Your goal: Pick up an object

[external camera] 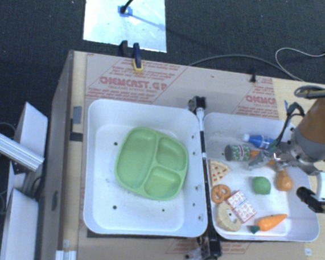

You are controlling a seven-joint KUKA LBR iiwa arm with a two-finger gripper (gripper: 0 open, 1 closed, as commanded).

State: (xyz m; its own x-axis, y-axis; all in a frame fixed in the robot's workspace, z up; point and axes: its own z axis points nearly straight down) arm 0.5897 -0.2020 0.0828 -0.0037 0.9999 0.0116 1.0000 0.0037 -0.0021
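Pretzel (pixel 221 192), cracker (pixel 241 206), perhaps cookie (pixel 227 218), touching

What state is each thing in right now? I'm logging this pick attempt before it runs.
green divided plate: flat in left bin, compartments bare
small bottle: lying on its side
dark can: lying on its side
pizza slice: flat
pretzel: flat
carrot: lying, untouched
green ball: resting, untouched
gripper: low over right bin, near the can
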